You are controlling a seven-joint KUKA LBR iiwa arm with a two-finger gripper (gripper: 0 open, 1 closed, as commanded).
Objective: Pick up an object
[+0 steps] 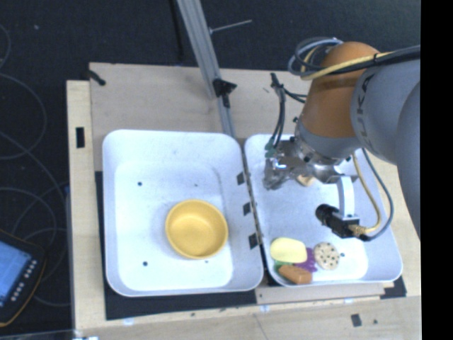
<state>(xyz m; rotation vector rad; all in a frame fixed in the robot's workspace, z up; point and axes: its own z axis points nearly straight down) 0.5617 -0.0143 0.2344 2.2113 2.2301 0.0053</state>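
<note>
My gripper (274, 176) hangs over the far left part of the right bin (382, 257), close to the wall between the two bins. A small tan piece (306, 180) shows just to the right of it, partly hidden under the wrist. At the near edge of this bin lie a yellow-green rounded object (288, 249), an orange carrot-like piece (294, 275), a purple piece (311, 262) and a round speckled cookie-like object (325, 256). They sit well below the gripper in the view. A yellow bowl (196, 228) stands in the left bin (134, 168).
A grey metal post (202, 48) slants up from behind the bins. A black connector with cables (338, 222) hangs from the arm over the middle of the right bin. The bench's wooden edge (81, 190) runs around both bins.
</note>
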